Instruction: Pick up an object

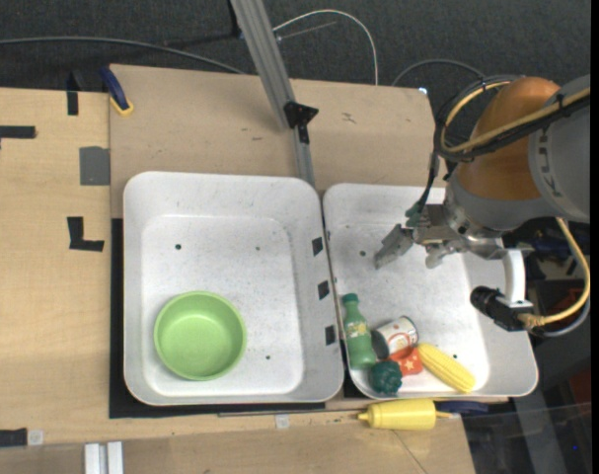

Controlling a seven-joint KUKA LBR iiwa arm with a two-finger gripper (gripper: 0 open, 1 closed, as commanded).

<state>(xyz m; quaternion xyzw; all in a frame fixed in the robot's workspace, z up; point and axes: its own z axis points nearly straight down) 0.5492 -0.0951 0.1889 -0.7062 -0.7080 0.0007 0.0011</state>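
At right of centre, the grey two-finger gripper (413,252) hangs over the right white bin (378,210), fingers apart and holding nothing. A green plastic bottle (356,330), small can (399,334) and yellow corn cob (446,366) cluster at that bin's lower edge.

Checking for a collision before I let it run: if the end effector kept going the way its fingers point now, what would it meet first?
The end effector points down-left, at bare floor of the right bin. It would likely meet that floor first; its height is unclear. The green bottle lies lower, off that line.
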